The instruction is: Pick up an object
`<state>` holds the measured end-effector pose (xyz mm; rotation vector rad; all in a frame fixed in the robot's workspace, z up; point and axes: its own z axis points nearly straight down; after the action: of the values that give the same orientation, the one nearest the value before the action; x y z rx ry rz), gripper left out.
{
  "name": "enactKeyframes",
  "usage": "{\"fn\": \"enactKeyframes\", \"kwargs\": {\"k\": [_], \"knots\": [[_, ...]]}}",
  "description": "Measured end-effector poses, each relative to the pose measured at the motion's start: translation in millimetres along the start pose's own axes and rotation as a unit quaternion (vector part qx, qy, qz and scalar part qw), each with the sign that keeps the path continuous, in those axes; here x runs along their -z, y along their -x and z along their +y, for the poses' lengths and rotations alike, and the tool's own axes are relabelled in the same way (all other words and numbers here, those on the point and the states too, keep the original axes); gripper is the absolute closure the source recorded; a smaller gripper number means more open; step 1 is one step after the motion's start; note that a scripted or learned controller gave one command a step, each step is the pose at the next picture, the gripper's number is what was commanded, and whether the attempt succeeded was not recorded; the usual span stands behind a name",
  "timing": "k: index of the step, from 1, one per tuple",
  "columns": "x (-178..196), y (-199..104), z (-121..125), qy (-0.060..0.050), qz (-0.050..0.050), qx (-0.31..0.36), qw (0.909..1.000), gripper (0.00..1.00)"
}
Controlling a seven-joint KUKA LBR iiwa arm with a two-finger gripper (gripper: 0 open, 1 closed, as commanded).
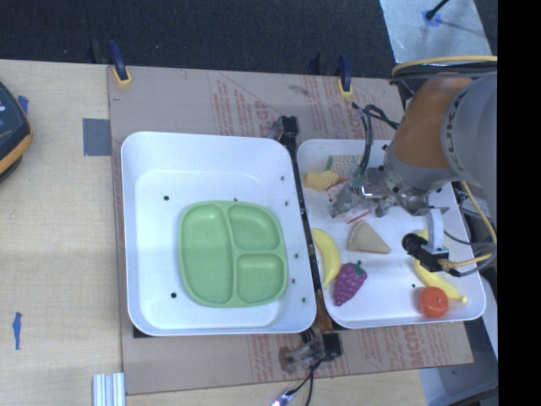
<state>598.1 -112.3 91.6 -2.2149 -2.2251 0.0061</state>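
Toy food lies loose in the right bin [473,307]: banana [327,255], tan wedge [367,238], grape bunch [348,283], tomato [434,302]. Above the wedge hangs the gripper [353,201], its grip unreadable. A green divided plate [232,253] occupies the left bin [144,184].

The arm [452,134] is a thick grey rounded tube with a broad orange band above the wrist, thin black cables looping off its far side, and a small metal gripper [351,200] at its end.
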Motion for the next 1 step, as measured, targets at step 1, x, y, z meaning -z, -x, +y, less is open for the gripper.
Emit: {"fn": "enactKeyframes", "kwargs": {"k": [1], "knots": [[0.6,-9.0,38.1,0.001,0.001,0.000,1.0000,0.00]]}}
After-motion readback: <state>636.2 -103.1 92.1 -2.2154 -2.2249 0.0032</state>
